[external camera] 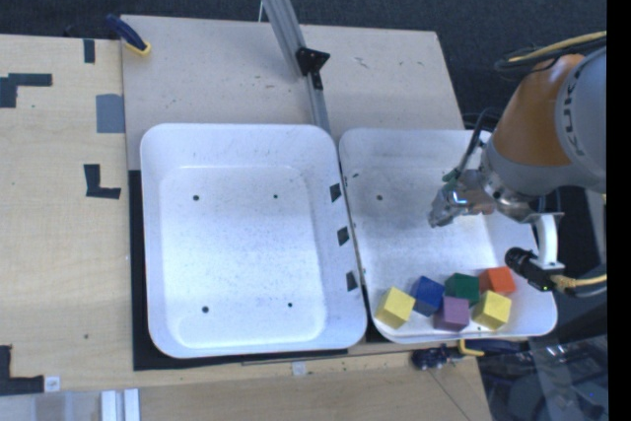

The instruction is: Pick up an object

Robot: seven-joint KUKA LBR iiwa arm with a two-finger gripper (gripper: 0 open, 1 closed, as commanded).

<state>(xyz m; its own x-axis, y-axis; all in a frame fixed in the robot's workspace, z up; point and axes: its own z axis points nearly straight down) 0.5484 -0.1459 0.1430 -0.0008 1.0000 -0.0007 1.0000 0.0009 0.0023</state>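
Bench [276, 64]: pale wood surface carrying both bins; you see grey tape marks on its left portion and a slanted metal rail crossing its upper middle.

Left bin [158, 212]: shallow, white, speckled floor. Nothing for you to collect here.

Right bin [394, 163]: shallow, white. All candidate objects sit in it, bunched against its near edge.

Arm [552, 133]: grey with an orange band, reaching in from the right and hanging over the middle of the right bin.

Pincer [446, 210]: poised above bare bin floor, well apart from the cluster of blocks. You cannot tell from this view whether it is spread or pressed together; nothing is visibly caught in it.

Blocks, six, all resting on the floor of the right bin:
- green block [460, 287], centre of the group, between blue and orange.
- blue block [428, 295], just beside the green.
- yellow block [396, 307], leftmost, nearest the bin's front left corner.
- second yellow block [494, 309], rightmost in the front row.
- purple block [455, 312], in front of the green, touching or nearly touching its neighbours.
- orange block [500, 280], at the back right of the group.

Status, as a judgement: the pick is not yet done. No block is lifted or gripped. What remains for you is everything of substance: choosing one block, bringing the pincer over to the cluster, closing on it and raising it clear. The tight packing suggests the outer yellow block is the easier choice.
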